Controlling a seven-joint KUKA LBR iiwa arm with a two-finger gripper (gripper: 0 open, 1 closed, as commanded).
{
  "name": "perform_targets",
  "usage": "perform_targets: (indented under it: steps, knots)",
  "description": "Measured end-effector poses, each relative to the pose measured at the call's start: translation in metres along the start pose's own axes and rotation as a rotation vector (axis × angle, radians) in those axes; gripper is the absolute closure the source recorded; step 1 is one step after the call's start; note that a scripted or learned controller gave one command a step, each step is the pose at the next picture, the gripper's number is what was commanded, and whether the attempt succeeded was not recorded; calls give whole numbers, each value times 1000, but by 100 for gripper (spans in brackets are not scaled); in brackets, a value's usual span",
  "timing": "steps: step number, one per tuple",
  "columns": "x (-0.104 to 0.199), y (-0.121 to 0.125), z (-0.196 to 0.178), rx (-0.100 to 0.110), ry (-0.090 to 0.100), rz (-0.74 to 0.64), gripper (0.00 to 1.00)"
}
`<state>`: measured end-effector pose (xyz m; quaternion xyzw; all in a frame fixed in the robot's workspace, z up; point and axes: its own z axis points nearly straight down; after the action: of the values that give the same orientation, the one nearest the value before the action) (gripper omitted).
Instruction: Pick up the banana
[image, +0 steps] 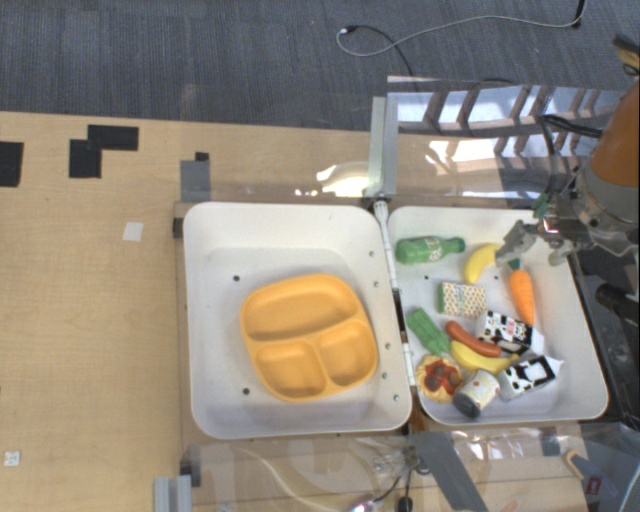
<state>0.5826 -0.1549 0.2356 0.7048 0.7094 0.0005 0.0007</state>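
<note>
A small yellow banana (481, 262) lies in the right bin (590, 385), near its back wall and just right of a green bottle (428, 248). My gripper (535, 247) hangs over the bin's back right part, a little right of the banana and above the top of an orange carrot (521, 296). Its two fingers stand apart, open, with nothing between them. The banana lies free, with a small gap between it and the left finger.
Also in the right bin are a patterned block (462, 297), a red sausage (473, 340) on a longer yellow piece (480, 357), a green vegetable (428, 331), black-and-white cartons (505, 328) and a pizza slice (438, 376). The left bin (215, 245) holds an orange divided plate (308, 336).
</note>
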Motion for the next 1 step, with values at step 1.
perform_targets:
  steps: [1]
  knots:
    - [5, 54, 92, 0, 0, 332, 0]
